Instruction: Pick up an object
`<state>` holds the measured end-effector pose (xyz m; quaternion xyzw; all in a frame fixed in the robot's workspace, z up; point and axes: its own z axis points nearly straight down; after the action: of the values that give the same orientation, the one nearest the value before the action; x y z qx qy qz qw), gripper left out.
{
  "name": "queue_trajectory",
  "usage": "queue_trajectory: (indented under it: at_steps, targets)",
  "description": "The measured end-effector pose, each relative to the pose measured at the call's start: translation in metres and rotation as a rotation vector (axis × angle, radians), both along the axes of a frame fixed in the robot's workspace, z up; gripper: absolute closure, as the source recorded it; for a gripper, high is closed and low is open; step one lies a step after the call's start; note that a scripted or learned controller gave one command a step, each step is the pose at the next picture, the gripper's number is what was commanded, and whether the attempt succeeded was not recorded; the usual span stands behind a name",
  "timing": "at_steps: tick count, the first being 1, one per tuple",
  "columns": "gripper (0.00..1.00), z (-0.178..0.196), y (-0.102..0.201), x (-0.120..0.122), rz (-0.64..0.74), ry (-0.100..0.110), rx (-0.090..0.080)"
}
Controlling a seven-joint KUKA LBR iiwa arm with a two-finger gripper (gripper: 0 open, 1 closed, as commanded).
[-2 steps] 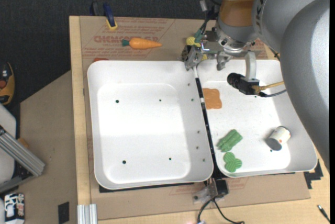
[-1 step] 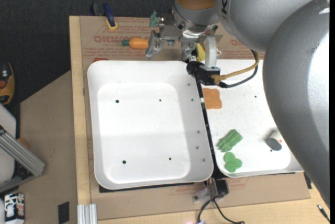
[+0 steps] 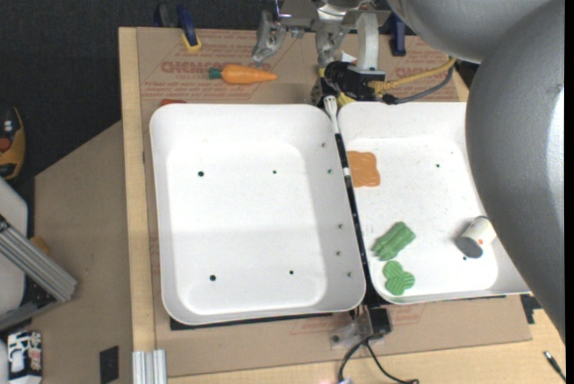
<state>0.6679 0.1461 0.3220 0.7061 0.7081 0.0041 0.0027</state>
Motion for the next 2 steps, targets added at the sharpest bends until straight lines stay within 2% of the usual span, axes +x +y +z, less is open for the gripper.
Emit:
queue_trajectory:
  at_steps: [1,2]
  targets:
    - [0.0,0.017,0.065,-0.002,0.004,0.005,0.001]
    - [1.0,0.027,0.061,-0.001,0.0,0.003,-0.002]
